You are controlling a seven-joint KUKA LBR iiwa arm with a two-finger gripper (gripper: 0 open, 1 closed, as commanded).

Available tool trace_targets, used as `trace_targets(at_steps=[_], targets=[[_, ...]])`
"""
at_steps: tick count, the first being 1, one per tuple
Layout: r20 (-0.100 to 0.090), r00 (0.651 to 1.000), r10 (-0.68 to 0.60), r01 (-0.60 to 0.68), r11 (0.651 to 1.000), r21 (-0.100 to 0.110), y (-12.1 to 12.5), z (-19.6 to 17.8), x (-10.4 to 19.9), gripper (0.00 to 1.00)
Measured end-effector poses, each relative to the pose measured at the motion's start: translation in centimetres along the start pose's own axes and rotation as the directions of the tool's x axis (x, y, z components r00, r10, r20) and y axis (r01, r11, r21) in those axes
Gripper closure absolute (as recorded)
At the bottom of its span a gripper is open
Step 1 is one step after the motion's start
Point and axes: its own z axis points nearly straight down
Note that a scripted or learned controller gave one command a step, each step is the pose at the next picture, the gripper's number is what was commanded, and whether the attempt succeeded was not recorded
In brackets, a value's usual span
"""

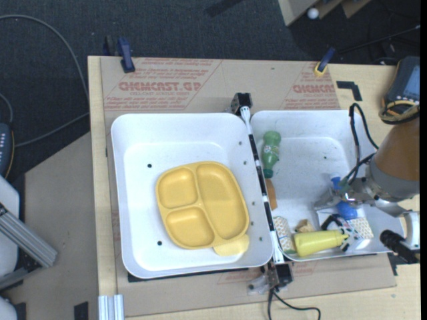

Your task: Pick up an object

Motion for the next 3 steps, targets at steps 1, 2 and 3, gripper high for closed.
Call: trace_targets(at_steps=[1,2,3], targets=[[0.002,1.0,-0.001,0.001,1.0,-0.003,3.7,0.0,-1.4,0.0],[0.003,1.0,0.0,0.0,1.0,-0.005,3.7,-1.0,-1.4,1.0],[0.001,1.0,-0.002,0.002,1.0,-0.003,8.1,0.0,3.9,1.0]])
